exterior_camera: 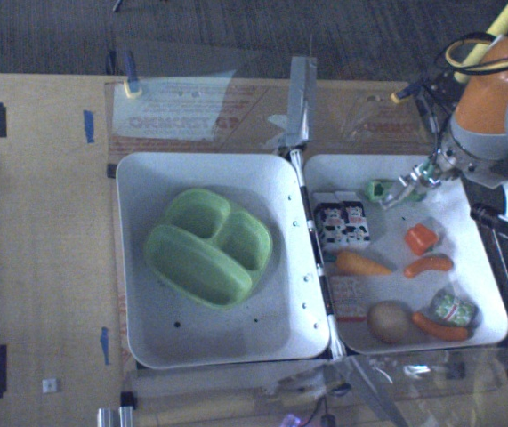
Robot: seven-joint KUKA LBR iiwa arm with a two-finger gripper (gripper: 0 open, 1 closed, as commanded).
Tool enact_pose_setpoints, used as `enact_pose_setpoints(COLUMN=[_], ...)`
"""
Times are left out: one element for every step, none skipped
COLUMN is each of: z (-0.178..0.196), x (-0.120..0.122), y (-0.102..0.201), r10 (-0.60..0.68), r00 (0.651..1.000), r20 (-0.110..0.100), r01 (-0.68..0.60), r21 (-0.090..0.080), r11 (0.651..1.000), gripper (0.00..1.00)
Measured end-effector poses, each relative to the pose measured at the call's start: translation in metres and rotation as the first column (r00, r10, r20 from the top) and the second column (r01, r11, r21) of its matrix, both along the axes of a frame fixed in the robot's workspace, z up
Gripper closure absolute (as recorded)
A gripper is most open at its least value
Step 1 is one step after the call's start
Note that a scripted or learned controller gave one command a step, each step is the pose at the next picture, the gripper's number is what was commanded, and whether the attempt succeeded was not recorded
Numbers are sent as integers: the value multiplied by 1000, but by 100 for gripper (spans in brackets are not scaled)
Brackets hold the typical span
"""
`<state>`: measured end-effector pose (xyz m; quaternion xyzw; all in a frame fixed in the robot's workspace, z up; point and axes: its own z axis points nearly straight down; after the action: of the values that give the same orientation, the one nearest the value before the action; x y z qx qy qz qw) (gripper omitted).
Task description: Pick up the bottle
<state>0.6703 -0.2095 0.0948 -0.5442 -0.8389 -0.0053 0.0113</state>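
Small green plastic bottle [380, 189] lying at right white bin's [494, 278] far side, just beside silvery metal gripper [407, 190]; finger state impossible to tell.

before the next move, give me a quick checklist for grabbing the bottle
1. Bottle in view, at the back of the right bin: ok
2. Gripper close beside the bottle: ok
3. Bottle between the jaws: cannot tell
4. Jaws open: cannot tell
5. Nearest neighbour, the milk carton, apart from the bottle: ok
6. Bottle upright or lying down: cannot tell, too small
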Motion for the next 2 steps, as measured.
enact_pose_setpoints(z=[-1, 8], x=[-3, -5], y=[1, 8], r10=[-416, -409], r00=[909, 911], r20=[-27, -50], r01=[416, 409], r21=[-13, -12], r11=[909, 912], gripper=[0, 100])
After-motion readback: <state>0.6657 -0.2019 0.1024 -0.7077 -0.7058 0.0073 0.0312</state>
